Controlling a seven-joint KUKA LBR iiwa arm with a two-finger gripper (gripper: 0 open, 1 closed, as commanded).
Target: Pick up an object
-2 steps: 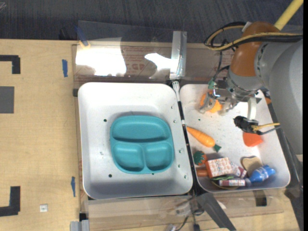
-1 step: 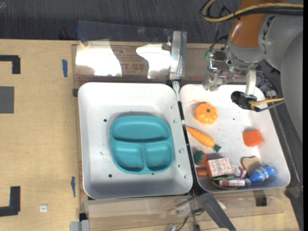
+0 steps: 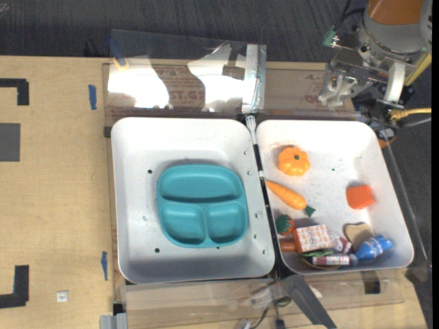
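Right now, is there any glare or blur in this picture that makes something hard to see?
Camera view: strong glare on the clear plastic sheet behind the left white bin washes out its surface; the teal three-compartment plastic tray and the small orange toy pumpkin are evenly lit and sharp; the claw at the upper right is dim and slightly soft, so its state is unclear.

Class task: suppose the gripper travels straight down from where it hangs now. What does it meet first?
Probably the far rim of the right bin or the bench beside it, not a toy. The gripper hangs above that bin's back edge, though depth is uncertain.
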